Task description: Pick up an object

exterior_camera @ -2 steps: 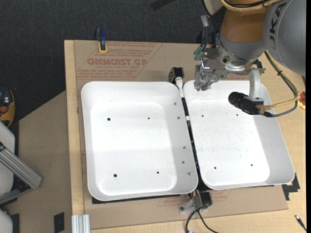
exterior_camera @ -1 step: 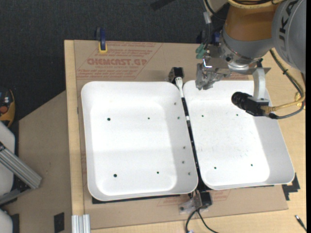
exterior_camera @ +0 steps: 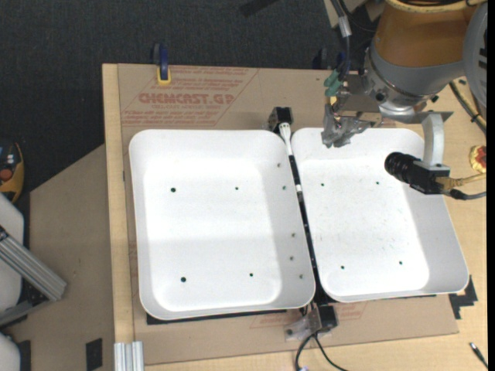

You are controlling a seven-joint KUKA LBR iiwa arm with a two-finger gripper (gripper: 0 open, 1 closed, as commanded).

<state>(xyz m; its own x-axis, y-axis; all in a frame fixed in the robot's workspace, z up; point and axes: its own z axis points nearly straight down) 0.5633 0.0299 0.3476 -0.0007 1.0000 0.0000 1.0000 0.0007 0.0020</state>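
Hovering over the far rim of the right bin (exterior_camera: 433,284), the gripper (exterior_camera: 338,135) is seen beside the black clip (exterior_camera: 279,119) that joins both bins. Whether its jaws are apart or together cannot be told. Possibly something small and grey is held there, but nothing can be made out for certain. A grasp could close on nothing, since no object is seen lying near that rim.

The grey KUKA arm (exterior_camera: 410,60) is reaching in from the upper right of the camera view, its orange band (exterior_camera: 421,10) sitting broad above the wrist. The wrist is pointing downward, and the gripper (exterior_camera: 339,134) is hanging low at the arm's left side, its metal fingers (exterior_camera: 334,137) angled down and nothing lying between them.
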